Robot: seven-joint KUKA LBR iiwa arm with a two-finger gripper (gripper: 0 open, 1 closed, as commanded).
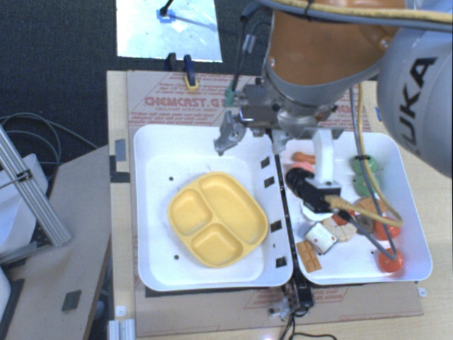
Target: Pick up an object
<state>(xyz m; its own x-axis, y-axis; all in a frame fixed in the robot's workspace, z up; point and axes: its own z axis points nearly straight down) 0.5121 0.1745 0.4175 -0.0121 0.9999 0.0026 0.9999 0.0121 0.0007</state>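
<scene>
Yellow tray (217,219) in left bin (152,190); pincer (228,137) near far wall.

The left bin (150,190) holds a yellow three-compartment tray (216,219) lying flat, a little toward 5 o'clock of the bin's centre. The jaws hang over this bin near its 1 o'clock corner, at 12 o'clock from the tray and apart from it. The right bin (389,172) carries a clutter:

- an orange piece (304,158) at 11 o'clock
- a green piece (364,184) at 1 o'clock
- a red-orange piece (389,261) at 5 o'clock
- a white block (322,238) and a tan card (308,255) at 7 o'clock

Both bins sit side by side on the table (177,101).
</scene>
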